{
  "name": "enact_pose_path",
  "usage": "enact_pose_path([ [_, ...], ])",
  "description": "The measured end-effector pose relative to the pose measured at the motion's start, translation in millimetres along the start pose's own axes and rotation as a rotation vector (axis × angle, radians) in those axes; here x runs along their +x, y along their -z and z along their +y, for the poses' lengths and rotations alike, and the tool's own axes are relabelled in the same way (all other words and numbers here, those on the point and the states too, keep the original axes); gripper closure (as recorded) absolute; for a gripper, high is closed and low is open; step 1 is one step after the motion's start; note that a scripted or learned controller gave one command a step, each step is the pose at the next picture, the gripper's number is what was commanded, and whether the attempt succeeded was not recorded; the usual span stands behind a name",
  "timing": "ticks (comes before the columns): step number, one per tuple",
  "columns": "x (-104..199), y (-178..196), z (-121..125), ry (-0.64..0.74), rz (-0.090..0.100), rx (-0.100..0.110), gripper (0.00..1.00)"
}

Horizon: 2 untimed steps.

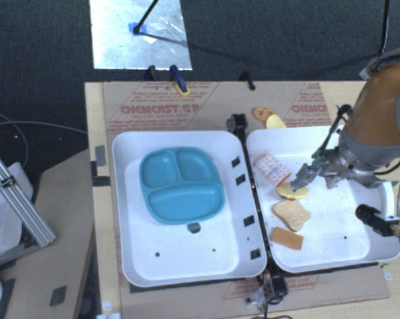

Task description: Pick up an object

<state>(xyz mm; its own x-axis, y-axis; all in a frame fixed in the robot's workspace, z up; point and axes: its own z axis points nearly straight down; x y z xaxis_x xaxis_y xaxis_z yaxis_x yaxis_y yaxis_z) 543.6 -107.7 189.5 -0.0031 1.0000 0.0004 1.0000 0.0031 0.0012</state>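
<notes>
The camera view takes in the left bin first, a shallow white tray holding a blue divided plate that lies flat near its middle. Just below the plate's lower edge sits a small dark grey object, apart from the plate by a sliver of white floor.

Across the black divider between the trays, the right bin carries several pieces of toy food in its left half. Nearest the divider and highest up is a pink-and-white patterned packet, tilted. Below and slightly right of it lies a flat yellow piece, and under that a tan slice of toast, then an orange-brown block closest to the bin's lower wall. The four pieces run in a loose column, each near the next, though whether they touch cannot be judged.

Outside the bins, on the cardboard above the right tray, rest a small pretzel-like piece and a yellow rounded piece, side by side.

The gripper comes in from the right on the grey arm with its orange band, angled down and leftward. Its dark tip sits directly over the upper right edge of the yellow piece, seemingly touching it. Whether the tip is spread or pressed together cannot be made out, and the yellow piece is not clearly seen between them.
</notes>
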Motion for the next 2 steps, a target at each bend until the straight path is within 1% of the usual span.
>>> enact_pose_path([
  [1, 1, -108, 35, 0.003, -0.003, -0.008, 0.0],
  [2, 0, -91, 36, 0.001, -0.002, -0.013, 1.0],
])
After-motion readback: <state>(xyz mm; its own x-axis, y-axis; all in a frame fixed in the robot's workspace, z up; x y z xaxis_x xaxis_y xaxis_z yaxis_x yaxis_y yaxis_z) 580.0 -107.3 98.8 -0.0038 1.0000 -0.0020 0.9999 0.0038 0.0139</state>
